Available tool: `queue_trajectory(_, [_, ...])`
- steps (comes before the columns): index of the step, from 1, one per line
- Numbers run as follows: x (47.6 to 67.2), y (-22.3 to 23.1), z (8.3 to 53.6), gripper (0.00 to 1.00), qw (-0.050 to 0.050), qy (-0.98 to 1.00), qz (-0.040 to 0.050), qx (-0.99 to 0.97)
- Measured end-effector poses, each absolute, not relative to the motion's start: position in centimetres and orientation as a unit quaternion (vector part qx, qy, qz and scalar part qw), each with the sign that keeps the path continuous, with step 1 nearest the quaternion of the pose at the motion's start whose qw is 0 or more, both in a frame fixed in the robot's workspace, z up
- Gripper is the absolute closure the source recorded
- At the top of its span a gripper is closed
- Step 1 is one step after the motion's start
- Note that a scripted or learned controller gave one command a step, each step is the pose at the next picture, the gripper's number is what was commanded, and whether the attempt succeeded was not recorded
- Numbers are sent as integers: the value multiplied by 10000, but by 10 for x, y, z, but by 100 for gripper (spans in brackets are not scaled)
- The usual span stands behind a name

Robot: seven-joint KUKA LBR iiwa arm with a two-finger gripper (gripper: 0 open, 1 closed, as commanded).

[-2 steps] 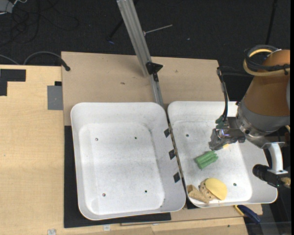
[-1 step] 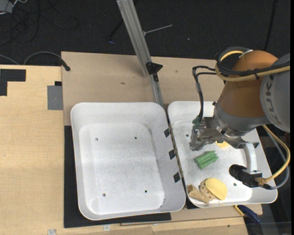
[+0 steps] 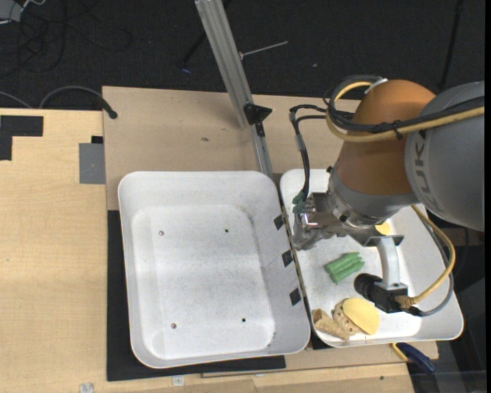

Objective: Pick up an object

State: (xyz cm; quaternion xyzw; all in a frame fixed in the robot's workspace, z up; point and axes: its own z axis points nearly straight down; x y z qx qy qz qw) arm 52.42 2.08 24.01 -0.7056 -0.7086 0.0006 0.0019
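My gripper (image 3: 309, 218) hangs low over the left side of the right bin (image 3: 443, 324), close to the wall shared with the left bin. The bulky orange and grey wrist covers much of that bin. A green ridged object (image 3: 344, 266) lies just below and to the right of the gripper, apart from it. Near the bin's front edge rests a yellow rounded object (image 3: 361, 314), touching a tan crumbly piece (image 3: 331, 324) on its left. A small yellow bit (image 3: 383, 229) peeks out under the wrist. Nothing shows in the gripper's grasp.
The left bin (image 3: 132, 188) sits beside the right one on a dark mat. A slanted aluminium rail (image 3: 229, 64) rises behind the bins. Black cables run along the arm. The wooden bench stretches to the left.
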Motion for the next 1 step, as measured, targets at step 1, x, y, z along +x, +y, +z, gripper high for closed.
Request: queue_trajectory(1, [531,68,226,100,23,-7082,15,-7060])
